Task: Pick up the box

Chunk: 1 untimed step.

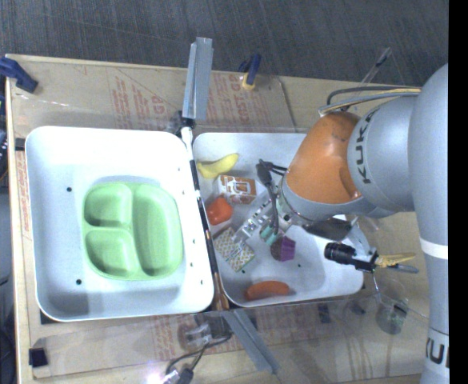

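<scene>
I see the gripper (259, 224) low in the frame's centre-right bin (314, 290), just beside the box (234, 249). Whether it is clenched I cannot tell; the box apparently lies ungrasped, lift outstanding.

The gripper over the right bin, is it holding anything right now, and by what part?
Cannot be told. The gripper hangs low among the items in the right bin, near the patterned box, with nothing visibly between its fingers.

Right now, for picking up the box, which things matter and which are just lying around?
For the job: small orange box, claw.

Lying about: banana, patterned packet, purple block, orange sausage-shaped toy, green divided tray.
</scene>
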### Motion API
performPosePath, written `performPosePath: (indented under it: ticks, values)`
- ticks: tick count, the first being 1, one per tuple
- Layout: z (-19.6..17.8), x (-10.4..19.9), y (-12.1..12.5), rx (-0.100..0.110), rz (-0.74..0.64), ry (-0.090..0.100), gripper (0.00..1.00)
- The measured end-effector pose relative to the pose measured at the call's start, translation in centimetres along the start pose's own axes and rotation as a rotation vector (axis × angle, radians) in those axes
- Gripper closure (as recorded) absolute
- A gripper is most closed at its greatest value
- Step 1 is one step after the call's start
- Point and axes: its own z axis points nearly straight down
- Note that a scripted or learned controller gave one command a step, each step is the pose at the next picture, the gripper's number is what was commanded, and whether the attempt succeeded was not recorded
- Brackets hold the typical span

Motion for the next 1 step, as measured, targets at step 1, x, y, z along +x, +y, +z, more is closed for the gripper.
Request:
performPosePath:
  ticks: [1]
  values:
    - [-14.15, -4.24, 5.61, 0.003, -0.402, 0.003, 1.0]
